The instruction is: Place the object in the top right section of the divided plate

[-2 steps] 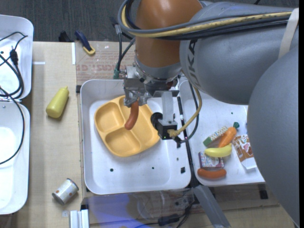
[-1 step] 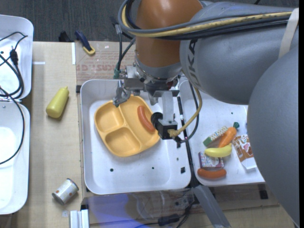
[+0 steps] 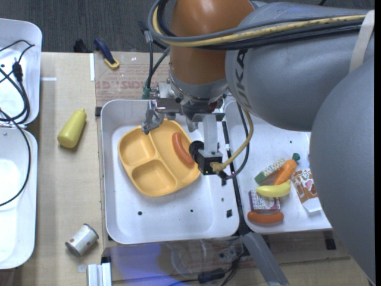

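Camera view, sausage point(image 3: 182, 149) in yellow divided plate point(image 3: 140, 152), tool point(image 3: 153, 120) opening cannot be told.

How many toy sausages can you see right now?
2. One sausage lies in the yellow plate, right-hand section, in the left bin; the other sausage lies at the near edge of the right bin. The arm may hide more.
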Available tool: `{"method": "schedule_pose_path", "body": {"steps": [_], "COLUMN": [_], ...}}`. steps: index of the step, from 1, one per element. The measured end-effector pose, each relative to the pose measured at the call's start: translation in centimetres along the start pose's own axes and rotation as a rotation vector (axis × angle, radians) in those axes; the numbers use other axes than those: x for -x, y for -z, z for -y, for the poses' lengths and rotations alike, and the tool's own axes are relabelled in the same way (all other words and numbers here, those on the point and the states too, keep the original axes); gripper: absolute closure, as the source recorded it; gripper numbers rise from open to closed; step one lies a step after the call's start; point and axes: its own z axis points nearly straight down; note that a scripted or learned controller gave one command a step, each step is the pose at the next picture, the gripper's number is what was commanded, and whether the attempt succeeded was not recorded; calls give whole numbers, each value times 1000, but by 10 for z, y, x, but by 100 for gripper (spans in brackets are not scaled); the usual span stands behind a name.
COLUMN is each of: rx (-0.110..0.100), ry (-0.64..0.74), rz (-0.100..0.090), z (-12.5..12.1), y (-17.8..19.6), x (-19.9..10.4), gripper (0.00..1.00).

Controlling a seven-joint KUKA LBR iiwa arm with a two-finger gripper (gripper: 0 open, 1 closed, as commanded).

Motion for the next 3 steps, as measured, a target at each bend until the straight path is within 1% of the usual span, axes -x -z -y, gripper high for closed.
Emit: {"method": "schedule_pose_path", "body": {"steps": [1, 2, 3], "rx": [-3, 1, 1], "ry": [-4, -71, 274], "rz": [2, 0, -1], "z": [-1, 15, 25], "y": [8, 8, -2], "x": [2, 73, 109], "gripper": [100, 100, 100]}}
